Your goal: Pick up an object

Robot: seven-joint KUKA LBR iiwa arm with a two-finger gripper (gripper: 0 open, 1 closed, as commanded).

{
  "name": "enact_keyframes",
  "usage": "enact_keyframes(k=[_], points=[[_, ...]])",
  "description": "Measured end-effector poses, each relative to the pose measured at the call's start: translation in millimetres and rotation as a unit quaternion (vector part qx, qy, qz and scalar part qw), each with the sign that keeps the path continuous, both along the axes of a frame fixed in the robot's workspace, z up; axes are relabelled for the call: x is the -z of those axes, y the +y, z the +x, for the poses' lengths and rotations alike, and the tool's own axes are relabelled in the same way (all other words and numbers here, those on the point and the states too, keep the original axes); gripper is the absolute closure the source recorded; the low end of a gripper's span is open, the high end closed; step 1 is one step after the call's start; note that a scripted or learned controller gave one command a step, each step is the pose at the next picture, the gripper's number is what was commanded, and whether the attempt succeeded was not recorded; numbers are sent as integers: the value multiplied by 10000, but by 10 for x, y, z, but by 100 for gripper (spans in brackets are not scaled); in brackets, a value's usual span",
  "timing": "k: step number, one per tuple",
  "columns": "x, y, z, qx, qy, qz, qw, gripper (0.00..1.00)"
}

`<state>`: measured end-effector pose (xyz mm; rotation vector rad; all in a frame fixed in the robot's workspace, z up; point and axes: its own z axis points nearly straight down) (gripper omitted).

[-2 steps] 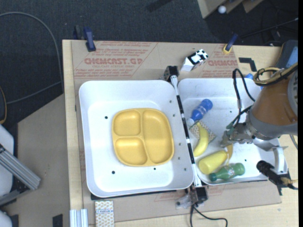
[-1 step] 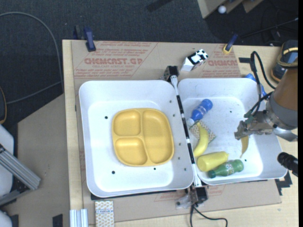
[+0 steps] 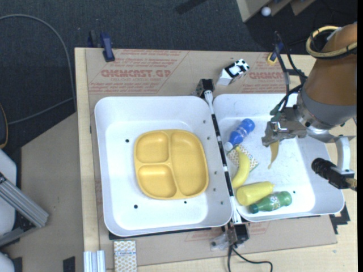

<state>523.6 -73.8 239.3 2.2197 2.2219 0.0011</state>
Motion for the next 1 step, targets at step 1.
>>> enact_keyframes(k=[1], points=[[80, 762, 354, -2, -3, 3, 10000, 100]])
